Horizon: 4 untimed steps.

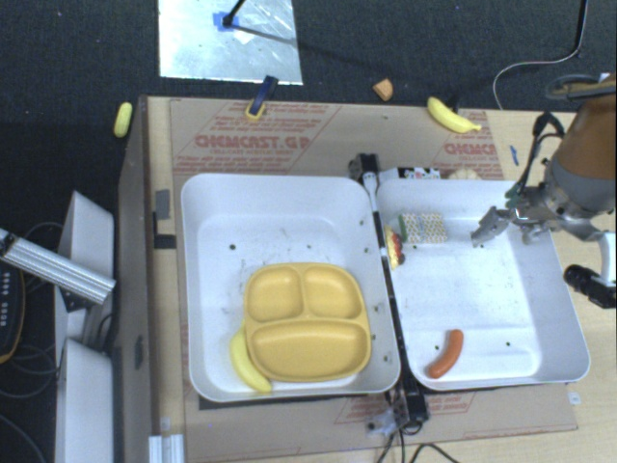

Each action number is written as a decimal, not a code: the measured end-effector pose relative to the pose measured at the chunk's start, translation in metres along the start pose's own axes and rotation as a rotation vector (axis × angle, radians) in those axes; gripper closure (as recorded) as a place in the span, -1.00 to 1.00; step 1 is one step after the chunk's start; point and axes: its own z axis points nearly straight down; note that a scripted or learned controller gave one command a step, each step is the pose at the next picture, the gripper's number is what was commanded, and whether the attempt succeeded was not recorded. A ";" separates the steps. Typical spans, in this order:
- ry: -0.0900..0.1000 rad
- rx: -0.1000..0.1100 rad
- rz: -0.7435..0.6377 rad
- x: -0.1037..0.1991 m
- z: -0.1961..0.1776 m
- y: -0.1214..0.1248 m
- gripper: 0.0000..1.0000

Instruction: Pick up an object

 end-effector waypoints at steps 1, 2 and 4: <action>0.002 0.006 -0.001 0.044 0.087 0.032 -1.00; 0.000 0.005 0.003 0.022 0.093 -0.055 -1.00; -0.001 0.000 0.001 0.012 0.031 0.032 -1.00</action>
